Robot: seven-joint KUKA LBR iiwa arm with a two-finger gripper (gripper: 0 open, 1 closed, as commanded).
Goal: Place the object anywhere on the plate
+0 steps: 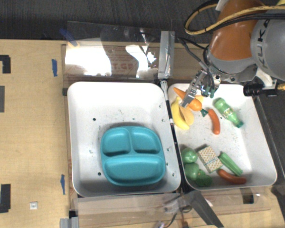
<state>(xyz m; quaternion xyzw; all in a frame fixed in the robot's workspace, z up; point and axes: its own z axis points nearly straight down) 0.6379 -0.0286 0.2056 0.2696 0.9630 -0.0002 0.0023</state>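
Observation:
A teal divided plate [132, 167] lies in the left white bin [85, 103], toward its front. My gripper [196, 94] hangs over the back left corner of the right bin [256, 127]. It is directly above a small orange piece [195, 105] that lies between an orange carrot [180, 93] and a yellow banana [181, 119]. The wrist hides how the gripper meets the orange piece. The gripper is well to the right of the plate, across the wall between the bins.
The right bin also holds a green bottle [228, 112], a red-orange chili [214, 121], two green peppers [190, 156], a checkered block [209, 158], a green cucumber [230, 164] and a red sausage [232, 177]. A metal divider [165, 56] stands behind the bins.

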